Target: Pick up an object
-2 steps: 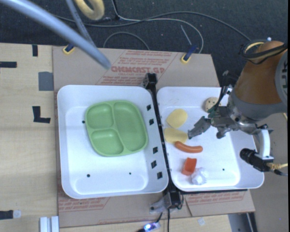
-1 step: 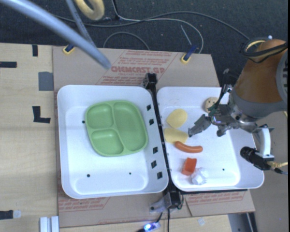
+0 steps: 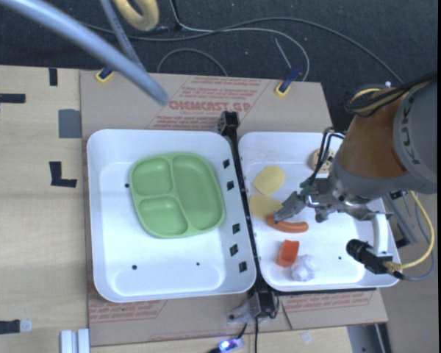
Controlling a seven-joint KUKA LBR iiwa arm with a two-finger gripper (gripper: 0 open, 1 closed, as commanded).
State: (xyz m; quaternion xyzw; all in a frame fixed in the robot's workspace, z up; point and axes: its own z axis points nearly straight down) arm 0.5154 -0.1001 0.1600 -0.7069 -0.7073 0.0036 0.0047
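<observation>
Left bin (image 3: pixel 106 219): I see a green three-compartment tray (image 3: pixel 178 195) lying flat in it.
Right bin (image 3: pixel 331 276): yellow round piece (image 3: pixel 268 179) at upper left; orange-red sausage (image 3: pixel 288 226) at centre; red block (image 3: pixel 287 252) below it; small white lump (image 3: pixel 302 272) beside the block.
Gripper (image 3: pixel 288 212): just above the sausage; I cannot tell how far the fingers are parted, nor whether they grip anything.
</observation>
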